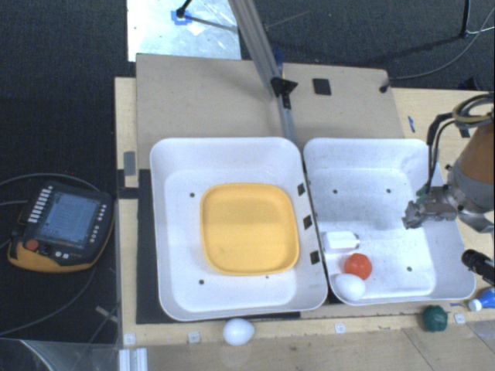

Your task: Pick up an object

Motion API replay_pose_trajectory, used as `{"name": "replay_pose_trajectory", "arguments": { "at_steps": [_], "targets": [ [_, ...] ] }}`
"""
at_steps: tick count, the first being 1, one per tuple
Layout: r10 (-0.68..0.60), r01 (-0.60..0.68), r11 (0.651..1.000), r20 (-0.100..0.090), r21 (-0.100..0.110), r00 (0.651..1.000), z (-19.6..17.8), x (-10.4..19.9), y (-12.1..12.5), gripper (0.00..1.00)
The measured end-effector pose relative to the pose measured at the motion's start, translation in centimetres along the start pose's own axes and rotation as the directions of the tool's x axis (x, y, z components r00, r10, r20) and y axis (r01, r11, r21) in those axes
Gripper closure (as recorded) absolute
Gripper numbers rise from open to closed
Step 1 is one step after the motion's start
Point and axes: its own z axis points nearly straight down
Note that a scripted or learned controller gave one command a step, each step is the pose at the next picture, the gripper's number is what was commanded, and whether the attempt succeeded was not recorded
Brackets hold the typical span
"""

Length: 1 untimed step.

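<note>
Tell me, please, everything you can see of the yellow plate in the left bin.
The yellow plate is a rounded square with a raised rim and a flatter middle. It looks like smooth, matte plastic, plain and unmarked. It lies flat and right side up on the floor of the left bin, roughly centred, clear of the walls. Nothing rests on it, and the gripper is away over the right bin.

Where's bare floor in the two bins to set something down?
Right bin: bare across its back and middle, between the rear wall and the gripper. Its front-left corner is crowded: white block, orange ball, white egg. Left bin: the yellow plate takes the centre, leaving a bare margin around it.
</note>
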Motion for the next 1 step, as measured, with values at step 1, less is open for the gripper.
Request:
{"name": "replay_pose_trajectory", "arguments": {
  "at_steps": [1],
  "targets": [
    [0.0, 0.0, 1.0, 0.0, -0.001, 1.0, -5.23, -0.6, 0.98, 1.0]
  ]
}}
